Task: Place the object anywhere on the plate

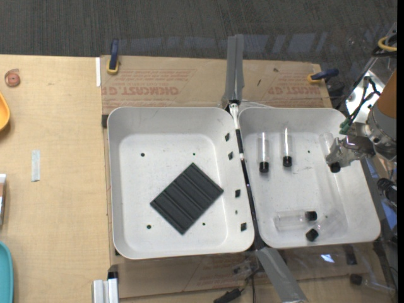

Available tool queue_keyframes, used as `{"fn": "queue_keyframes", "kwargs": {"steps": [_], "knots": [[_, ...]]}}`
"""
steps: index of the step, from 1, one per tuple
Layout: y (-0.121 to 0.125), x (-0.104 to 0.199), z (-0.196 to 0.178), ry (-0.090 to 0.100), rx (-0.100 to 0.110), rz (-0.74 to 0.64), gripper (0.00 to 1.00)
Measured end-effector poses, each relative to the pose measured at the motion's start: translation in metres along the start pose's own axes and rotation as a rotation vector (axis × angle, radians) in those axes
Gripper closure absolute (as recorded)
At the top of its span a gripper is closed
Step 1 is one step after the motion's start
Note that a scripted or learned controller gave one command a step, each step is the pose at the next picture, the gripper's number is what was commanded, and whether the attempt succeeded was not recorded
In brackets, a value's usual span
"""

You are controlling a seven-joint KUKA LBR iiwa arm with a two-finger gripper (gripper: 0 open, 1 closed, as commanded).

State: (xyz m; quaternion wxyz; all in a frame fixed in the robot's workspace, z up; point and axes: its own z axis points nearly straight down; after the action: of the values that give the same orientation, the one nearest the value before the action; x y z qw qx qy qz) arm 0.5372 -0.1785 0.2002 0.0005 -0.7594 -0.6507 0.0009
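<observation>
Material of plate: dark ribbed slab, the plate (187,197), lying flat and turned diamond-wise near the middle of the left bin (126,131); bare white floor on all sides of it.
Task's things: clear tubes with black caps in the right bin (363,229); two upright-looking tubes (274,151) side by side near the divider, a clear vial (295,219) lying on its side toward the near wall, a loose black cap (311,235) just beside it.
Pincer: pincer (338,156) at the right bin's far right wall, low over a dark-tipped piece (334,166); cannot tell whether released, clenched or grasping.
Likely reason for pose: probably reaching for the item nearest the arm's own side; a judgement only.
Edges: raised walls and the central divider (240,163) between bins; lift needed to cross.
Open room: wide clear path leftward over the right bin's middle; plate well apart from the pincer.
Worktop: cardboard sheet (164,84) under the bins, clamped at the far corners.
</observation>
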Motion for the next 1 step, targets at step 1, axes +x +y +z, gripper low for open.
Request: {"fn": "queue_keyframes", "kwargs": {"steps": [1], "knots": [[0.0413, 0.1085, -0.0544, 0.0, 0.0, -0.369, 1.0]]}}
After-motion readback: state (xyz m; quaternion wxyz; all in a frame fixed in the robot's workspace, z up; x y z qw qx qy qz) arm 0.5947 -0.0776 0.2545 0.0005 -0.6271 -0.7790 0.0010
